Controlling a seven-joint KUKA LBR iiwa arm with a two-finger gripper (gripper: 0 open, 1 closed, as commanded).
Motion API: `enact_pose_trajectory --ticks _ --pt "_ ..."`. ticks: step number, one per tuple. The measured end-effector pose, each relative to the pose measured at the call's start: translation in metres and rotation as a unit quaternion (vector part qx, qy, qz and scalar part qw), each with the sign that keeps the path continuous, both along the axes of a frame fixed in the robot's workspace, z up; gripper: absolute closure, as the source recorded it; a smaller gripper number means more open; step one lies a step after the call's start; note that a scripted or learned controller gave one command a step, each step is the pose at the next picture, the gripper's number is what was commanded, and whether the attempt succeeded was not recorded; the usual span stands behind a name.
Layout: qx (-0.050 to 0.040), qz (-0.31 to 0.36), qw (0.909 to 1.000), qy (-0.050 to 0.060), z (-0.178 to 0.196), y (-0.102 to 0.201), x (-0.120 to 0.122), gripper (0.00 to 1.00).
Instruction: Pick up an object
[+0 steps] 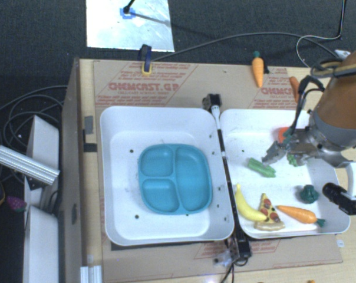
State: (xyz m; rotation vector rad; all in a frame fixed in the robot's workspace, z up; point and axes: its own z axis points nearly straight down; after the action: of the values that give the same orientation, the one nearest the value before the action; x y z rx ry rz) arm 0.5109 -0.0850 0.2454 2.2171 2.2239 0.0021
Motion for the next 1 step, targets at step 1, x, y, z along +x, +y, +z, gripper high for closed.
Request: enact_pose_trajectory --ticks 1 --pt "-0.0003 0.000 1.0000 0.000 -0.0221 -0.0328 0.0830 0.00"
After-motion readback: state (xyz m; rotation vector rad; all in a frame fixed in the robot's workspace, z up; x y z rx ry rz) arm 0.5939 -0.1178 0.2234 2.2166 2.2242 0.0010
